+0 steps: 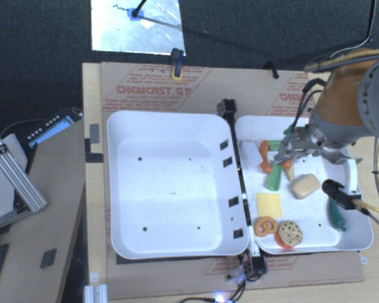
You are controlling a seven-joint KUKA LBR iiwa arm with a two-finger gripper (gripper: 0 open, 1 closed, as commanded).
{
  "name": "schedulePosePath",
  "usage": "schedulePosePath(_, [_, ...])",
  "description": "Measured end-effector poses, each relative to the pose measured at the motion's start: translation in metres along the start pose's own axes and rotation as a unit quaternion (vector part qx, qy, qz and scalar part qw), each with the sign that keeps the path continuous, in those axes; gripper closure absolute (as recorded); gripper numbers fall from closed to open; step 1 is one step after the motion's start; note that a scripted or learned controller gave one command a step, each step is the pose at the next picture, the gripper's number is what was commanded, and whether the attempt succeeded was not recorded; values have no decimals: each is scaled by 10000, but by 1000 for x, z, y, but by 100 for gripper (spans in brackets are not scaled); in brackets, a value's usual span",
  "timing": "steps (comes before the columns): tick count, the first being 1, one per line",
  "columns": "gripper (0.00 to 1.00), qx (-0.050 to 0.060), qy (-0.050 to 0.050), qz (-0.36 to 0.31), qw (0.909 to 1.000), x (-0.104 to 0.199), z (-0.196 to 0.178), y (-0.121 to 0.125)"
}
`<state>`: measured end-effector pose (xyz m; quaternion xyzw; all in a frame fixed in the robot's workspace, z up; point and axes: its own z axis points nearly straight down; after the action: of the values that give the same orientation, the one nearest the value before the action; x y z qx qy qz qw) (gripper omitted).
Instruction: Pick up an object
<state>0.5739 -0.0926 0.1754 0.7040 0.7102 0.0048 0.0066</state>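
Observation:
My gripper (283,158) hangs low over the right bin (354,232), at its upper middle. Its tip is right above the top end of a green cylinder (274,178), with an orange carrot-shaped piece (264,156) just to its left. A small orange bit (288,168) peeks out under the gripper. Close by on the bin floor lie a beige bread-like block (304,185), a yellow square slice (269,204), an orange pretzel ring (264,226), a chip cookie (290,233) and a teal piece (336,217).
The left bin (123,131) stands beside the right one, a black-clipped divider (237,169) running between them. The arm's grey and orange body (350,103) comes in from the right over the bin's far corner.

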Motion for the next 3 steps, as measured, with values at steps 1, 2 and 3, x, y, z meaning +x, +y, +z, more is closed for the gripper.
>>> schedulePosePath(1, [100, 50, 13, -8, 10000, 65, -10, 37])
schedulePosePath(2, [100, 55, 11, 0, 10000, 60, -20, 35])
schedulePosePath(3, [100, 67, 21, 6, 10000, 95, -27, 36])
